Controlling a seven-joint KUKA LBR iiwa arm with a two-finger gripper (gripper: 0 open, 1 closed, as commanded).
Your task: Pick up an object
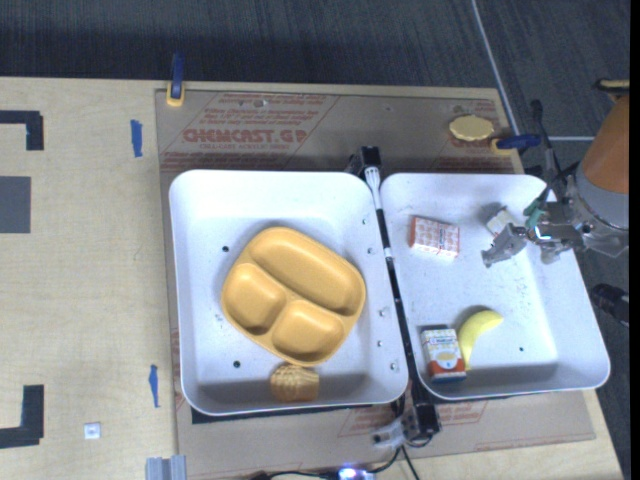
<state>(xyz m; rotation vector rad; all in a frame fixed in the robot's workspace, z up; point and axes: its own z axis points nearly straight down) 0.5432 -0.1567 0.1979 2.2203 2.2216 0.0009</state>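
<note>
Candidates sit in the right bin (580, 368): white carton with red print (433, 236) at 10 o'clock, text too small to read; banana (477, 329) near centre-bottom; small orange-labelled box (444, 353) touching it at 7 o'clock, label unreadable. Gripper (503, 238) hovers at the bin's 1 o'clock, fingers spread, nothing between them. Arm cut off at frame's right. Left bin (190, 268): yellow divided tray (291, 293), brown round item (294, 381) at 6 o'clock, partly hidden by the rim. Board (250, 133) under the bins reads "CHEMCAST GP".
</note>
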